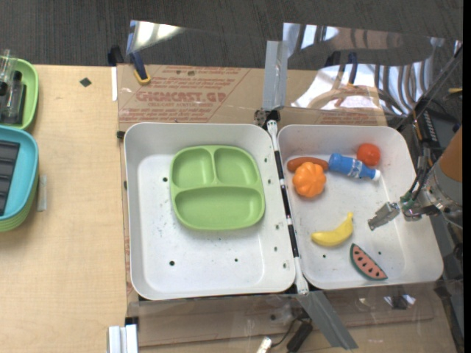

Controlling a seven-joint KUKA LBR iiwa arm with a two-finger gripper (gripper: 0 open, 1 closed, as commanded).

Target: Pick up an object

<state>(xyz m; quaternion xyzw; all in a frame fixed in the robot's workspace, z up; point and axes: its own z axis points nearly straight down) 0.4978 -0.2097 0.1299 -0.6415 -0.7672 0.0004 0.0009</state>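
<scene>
Camera view: gripper (385, 216) over the right bin (412, 271) by its right wall, nothing between its fingers; their spread cannot be told. Right bin holds banana (333, 232), watermelon slice (366, 262), orange pumpkin (309, 180), blue bottle (352, 166), tomato (369, 154). Left bin (147, 256) holds a green divided plate (217, 188).

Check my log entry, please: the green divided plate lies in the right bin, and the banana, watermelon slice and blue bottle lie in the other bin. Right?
Not quite. The camera view shows the green divided plate in the left bin; the banana, watermelon slice and blue bottle lie in the other, right bin.
</scene>
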